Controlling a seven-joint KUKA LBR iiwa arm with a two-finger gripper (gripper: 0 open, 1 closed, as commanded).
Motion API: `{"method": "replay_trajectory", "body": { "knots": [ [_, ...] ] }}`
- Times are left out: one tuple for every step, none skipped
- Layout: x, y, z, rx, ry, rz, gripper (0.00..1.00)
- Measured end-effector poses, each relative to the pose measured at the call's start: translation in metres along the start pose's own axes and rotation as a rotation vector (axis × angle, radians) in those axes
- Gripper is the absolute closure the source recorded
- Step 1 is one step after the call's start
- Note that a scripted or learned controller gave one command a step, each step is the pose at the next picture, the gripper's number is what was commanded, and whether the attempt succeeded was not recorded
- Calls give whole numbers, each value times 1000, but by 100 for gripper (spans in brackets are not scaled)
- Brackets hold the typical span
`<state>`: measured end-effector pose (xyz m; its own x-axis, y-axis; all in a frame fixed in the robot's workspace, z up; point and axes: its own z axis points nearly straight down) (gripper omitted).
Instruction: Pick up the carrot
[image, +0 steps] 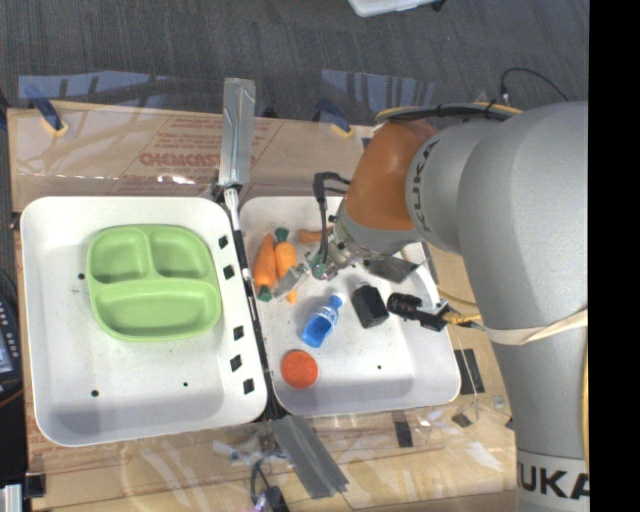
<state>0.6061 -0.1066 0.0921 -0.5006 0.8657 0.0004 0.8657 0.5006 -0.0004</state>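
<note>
1. The grey arm (500, 230) filled the right side of the view, its orange band (385, 190) sitting over the back of the right bin and its lower body cut off by the frame edge.
2. The tabletop (300, 140), brown and covered with clear film, carried two shallow white bins side by side.
3. The left bin (60, 380) held a green divided plate (155, 280) lying flat toward its back half.
4. The right bin (400, 385) held the smaller things.
5. The gripper (322, 266) hung low near the back of the right bin, just right of the carrots; it was too small and cluttered to make out, so whether it was released or clenched could not be told.
6. The carrot (265, 262) lay near the right bin's left wall, orange and tapered, with a dark green stub at its near end. A second, shorter orange piece (286, 260) lay touching it on the right.
7. A blue bottle (322, 322) lay tilted in the bin's middle.
8. An orange ball (299, 369) sat near the front wall.
9. A small black block (369, 305) lay beside the bottle, partly under the arm.
</note>
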Motion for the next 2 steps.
{"method": "replay_trajectory", "body": {
  "knots": [
    [0,0,-10,0,0,-4,100],
    [53,37,-100,0,0,242,100]
  ]
}}
